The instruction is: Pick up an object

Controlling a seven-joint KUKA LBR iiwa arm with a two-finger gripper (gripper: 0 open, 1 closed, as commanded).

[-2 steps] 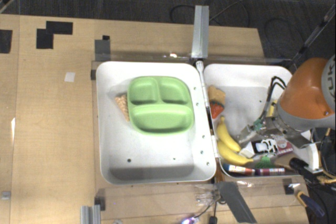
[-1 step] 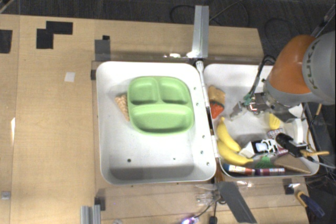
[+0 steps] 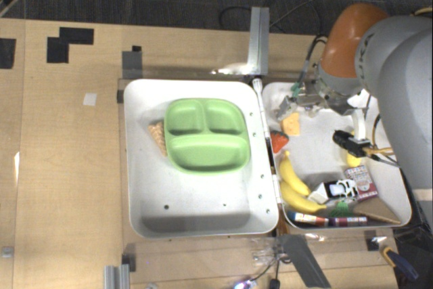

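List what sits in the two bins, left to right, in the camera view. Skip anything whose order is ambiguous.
Tan textured piece → green divided plate → bananas → printed packet

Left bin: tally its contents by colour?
Green: 1, the plate
Tan: 1, a crumbly piece at the plate's left edge
Total: 2

green tray half hides a tan thing, perhaps a cracker.
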